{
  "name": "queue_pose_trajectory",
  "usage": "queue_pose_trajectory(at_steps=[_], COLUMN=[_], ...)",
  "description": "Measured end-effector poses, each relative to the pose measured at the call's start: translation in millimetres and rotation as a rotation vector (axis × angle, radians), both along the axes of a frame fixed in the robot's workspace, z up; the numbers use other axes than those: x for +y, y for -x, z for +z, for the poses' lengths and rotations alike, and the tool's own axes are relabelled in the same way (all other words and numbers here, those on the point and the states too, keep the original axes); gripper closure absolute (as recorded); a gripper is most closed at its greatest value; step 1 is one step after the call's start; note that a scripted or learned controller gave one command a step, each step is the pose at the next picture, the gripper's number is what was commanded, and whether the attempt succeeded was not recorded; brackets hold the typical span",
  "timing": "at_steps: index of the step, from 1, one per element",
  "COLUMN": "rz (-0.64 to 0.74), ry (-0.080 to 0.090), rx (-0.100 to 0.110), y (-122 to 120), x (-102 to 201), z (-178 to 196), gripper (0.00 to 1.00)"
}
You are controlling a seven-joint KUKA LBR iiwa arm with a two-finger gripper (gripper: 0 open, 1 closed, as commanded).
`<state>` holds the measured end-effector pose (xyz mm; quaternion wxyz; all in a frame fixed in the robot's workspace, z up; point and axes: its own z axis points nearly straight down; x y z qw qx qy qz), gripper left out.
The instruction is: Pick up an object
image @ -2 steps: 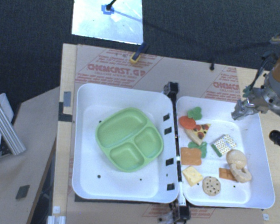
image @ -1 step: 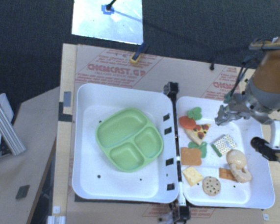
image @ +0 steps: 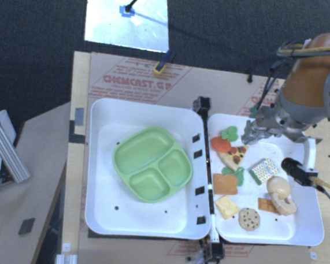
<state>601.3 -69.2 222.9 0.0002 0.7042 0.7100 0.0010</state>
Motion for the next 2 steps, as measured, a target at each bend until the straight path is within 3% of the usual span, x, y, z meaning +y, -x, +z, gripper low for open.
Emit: queue_pose_trajectory(at_steps=[1,2], rz=[-0.007,-0.004], ry=[0.001,0.001], rx=[0.002,0.002], y=[19.4,14.6], x=[-5.3,2.3], z=[1.7,-7.3], gripper=[1.0,1.0])
